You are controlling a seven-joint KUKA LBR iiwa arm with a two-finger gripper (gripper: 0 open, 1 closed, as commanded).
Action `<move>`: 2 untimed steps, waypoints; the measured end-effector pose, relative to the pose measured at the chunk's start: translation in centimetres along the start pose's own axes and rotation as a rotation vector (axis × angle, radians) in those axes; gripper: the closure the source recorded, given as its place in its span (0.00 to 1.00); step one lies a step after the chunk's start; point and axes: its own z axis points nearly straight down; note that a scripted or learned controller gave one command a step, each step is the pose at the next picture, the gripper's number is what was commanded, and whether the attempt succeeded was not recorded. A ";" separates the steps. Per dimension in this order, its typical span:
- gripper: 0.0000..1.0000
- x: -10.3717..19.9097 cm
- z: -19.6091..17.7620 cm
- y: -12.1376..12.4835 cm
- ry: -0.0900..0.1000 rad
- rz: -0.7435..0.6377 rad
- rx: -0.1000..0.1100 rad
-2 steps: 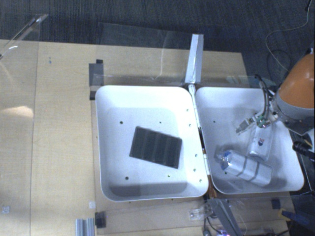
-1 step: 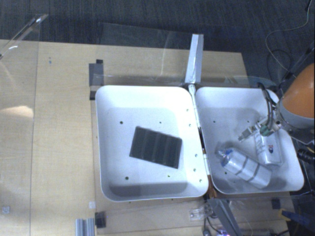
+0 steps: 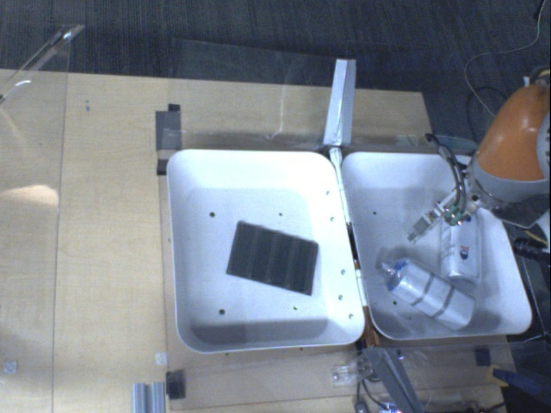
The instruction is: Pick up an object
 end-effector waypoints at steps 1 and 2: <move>0.00 2.6 0.6 0.3 0.004 0.038 0.003; 0.00 8.4 2.4 -0.6 -0.001 -0.147 -0.002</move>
